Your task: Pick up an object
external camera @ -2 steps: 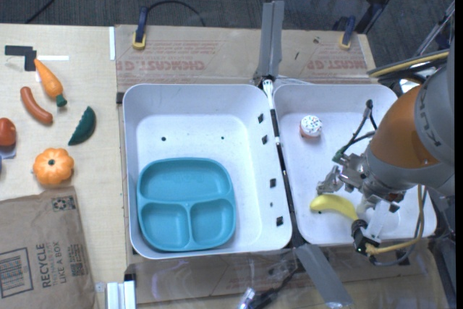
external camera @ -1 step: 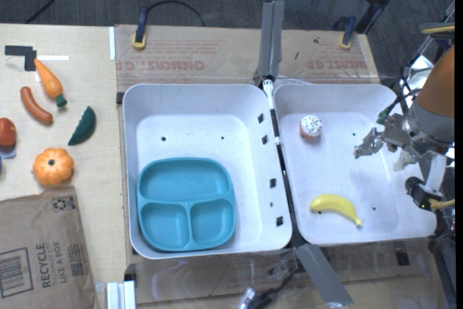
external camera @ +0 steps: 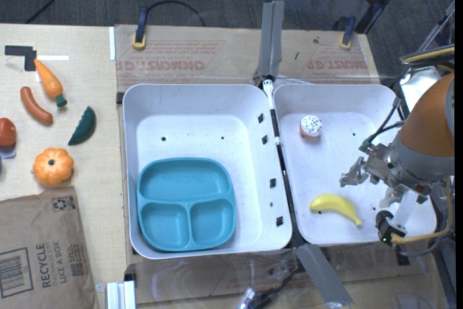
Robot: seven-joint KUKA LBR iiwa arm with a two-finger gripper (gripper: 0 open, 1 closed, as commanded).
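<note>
The end effector (external camera: 356, 174) hovers in the right bin (external camera: 340, 101), just right of the banana (external camera: 337, 207); whether it is clenched, I cannot tell.

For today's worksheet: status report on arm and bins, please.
Gripper over right bin, nothing between fingers. Banana just below it, cupcake farther back. Path clear.

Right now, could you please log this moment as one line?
gripper: above right white bin | yellow plastic banana: unheld | pink round cupcake: unheld
</note>
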